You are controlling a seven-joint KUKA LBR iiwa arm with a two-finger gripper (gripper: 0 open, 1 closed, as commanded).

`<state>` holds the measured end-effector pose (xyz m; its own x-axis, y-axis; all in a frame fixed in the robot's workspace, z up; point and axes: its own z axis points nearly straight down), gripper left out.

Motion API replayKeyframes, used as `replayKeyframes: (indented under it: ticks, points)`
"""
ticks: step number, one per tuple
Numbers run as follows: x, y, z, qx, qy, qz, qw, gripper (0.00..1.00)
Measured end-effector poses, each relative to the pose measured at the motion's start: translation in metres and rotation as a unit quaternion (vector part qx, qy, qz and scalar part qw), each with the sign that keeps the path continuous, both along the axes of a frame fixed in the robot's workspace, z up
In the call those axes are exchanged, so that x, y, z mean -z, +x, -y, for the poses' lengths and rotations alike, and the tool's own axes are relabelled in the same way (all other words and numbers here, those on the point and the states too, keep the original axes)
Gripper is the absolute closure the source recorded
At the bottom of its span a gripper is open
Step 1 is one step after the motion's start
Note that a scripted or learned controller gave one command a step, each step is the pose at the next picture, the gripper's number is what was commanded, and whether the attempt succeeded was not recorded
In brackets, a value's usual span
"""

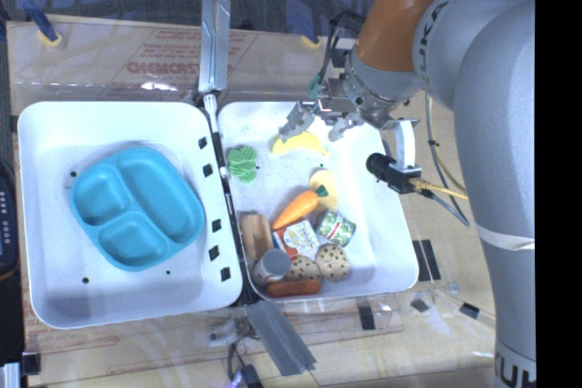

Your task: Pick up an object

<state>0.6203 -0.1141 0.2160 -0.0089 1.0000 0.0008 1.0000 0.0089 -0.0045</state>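
A wooden bench [82, 50] carries two shallow white bins, the left bin [36, 195] holding a blue divided tray [136, 206]. In the right bin [391, 241] the gripper [317, 119] hangs with its fingers spread apart and nothing between them, just above a yellow banana [302, 144] near the back wall. Nearer the front (all clustered) lie a green lettuce piece [242, 163], a carrot [298, 207], two cookies [320, 264] and a sausage [293, 288].

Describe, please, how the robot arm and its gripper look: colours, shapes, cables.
The arm is thick, rounded and light grey, with an orange band above the wrist. Yellow and black cables run over its top, and thin ones hang beside it. The gripper is small, of grey metal, with two slender fingers. A black part sticks out below the wrist.
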Motion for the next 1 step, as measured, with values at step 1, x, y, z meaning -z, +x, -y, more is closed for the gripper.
replayKeyframes:
  ticks: [1]
  points:
    - [0.1183, -0.0654, 0.0405, -0.029, -0.0024, 0.008, 0.9995, 0.0]
